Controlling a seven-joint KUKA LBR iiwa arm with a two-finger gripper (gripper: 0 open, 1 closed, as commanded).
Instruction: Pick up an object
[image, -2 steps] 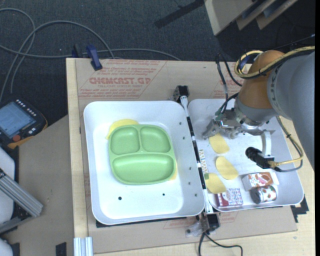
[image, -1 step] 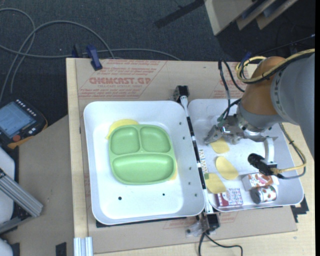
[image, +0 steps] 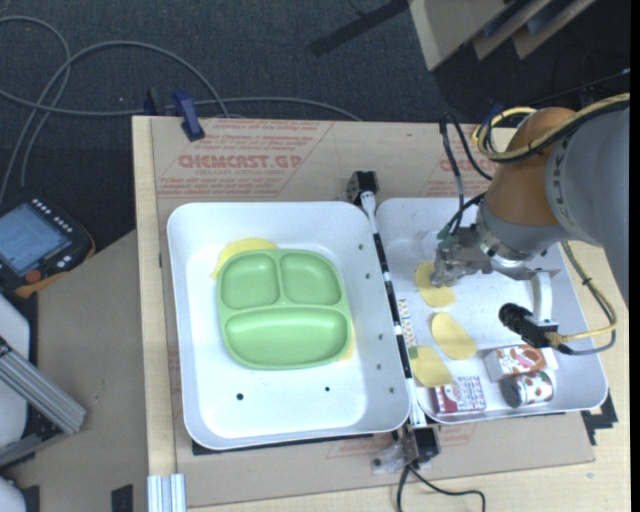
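From the fixed camera above the bench, the gripper (image: 447, 262) hangs low in the right bin (image: 585, 385), just above a yellow chip (image: 434, 294) at the bin's 9 o'clock; whether the gripper is released or clenched cannot be told. Two more yellow chips (image: 453, 337) lie towards 7 o'clock. At 6 o'clock sit a red-and-white packet (image: 461, 395) and a small can (image: 524, 374). The arm (image: 560, 180) overhangs the bin's 1 o'clock corner. The left bin (image: 190, 300) holds a green divided tray (image: 285, 308).
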